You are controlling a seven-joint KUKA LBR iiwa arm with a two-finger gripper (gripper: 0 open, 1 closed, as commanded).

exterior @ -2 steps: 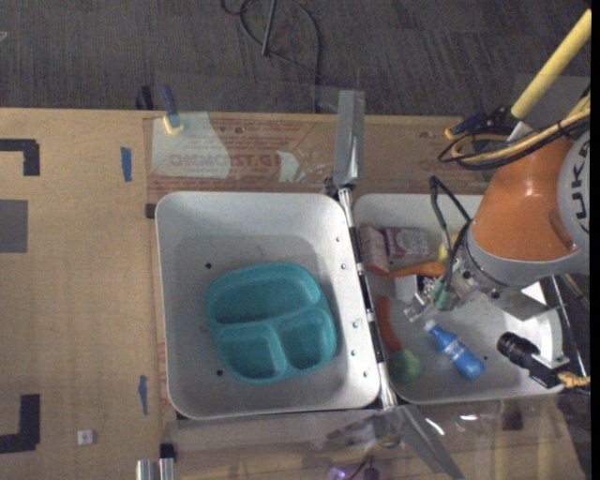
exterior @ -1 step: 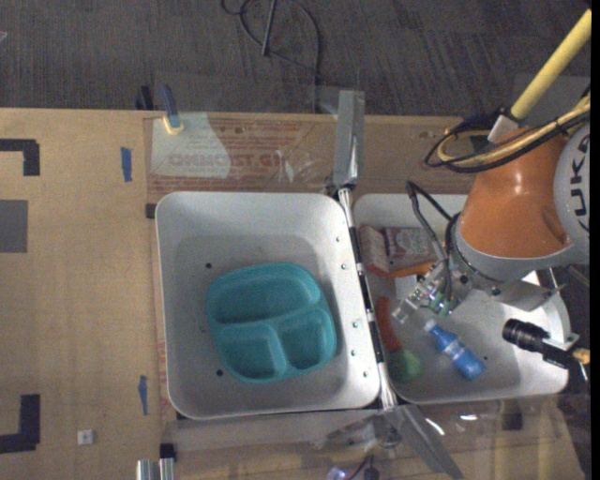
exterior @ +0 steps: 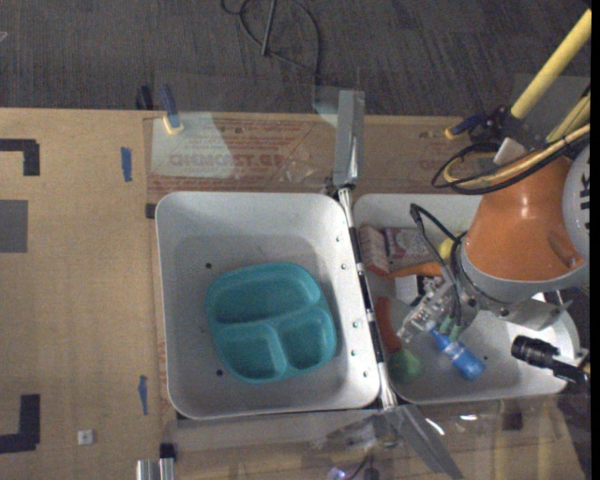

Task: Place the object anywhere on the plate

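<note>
My gripper [exterior: 433, 317] hangs low over the right bin [exterior: 525, 380], and I cannot tell how it is set. A blue bottle [exterior: 459, 357] lies just below it, a green object [exterior: 406, 365] beside; the teal plate [exterior: 270, 321] sits in the left bin [exterior: 187, 281].

A tan cardboard-covered bench top [exterior: 75, 309] spreads toward nine o'clock, marked with black tape corners [exterior: 21, 155] and small blue tape strips [exterior: 126, 164]. Toward twelve o'clock lies dark grey carpeted floor [exterior: 112, 42], crossed by a thin black cable [exterior: 272, 28].
</note>
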